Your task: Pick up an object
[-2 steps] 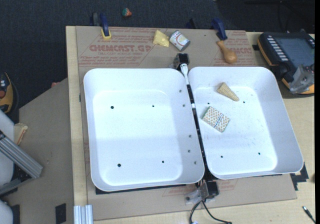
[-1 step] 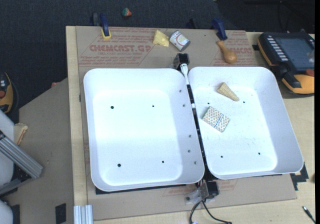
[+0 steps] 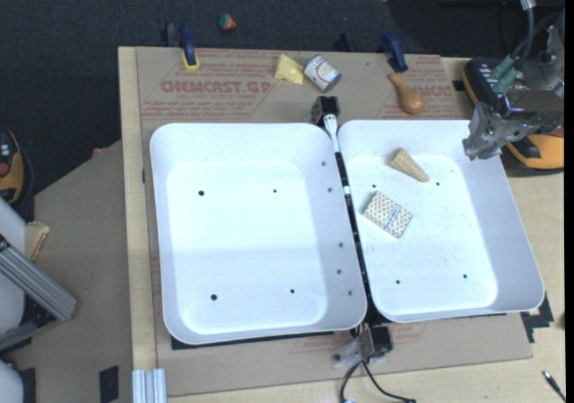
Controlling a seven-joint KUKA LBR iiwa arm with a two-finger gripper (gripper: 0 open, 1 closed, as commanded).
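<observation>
Patterned block (image 3: 387, 214): lies flat in right bin (image 3: 502, 240), left of centre.
Yellow wedge (image 3: 408, 164): same bin, just behind the block, apart.
Gripper (image 3: 482, 143): over right bin's far right rim; finger state cannot be told.
Left bin (image 3: 179, 213): beside it.

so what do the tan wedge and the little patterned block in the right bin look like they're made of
The tan wedge-shaped piece looks like matte foam or soft plastic: dull, even colour with no shine, though wood cannot be ruled out. The small patterned rectangular block looks like a printed cardboard or paper-wrapped box: flat faces, crisp edges, a fine repeating print, no gloss. Both lie on the smooth white, probably plastic, right bin.
</observation>
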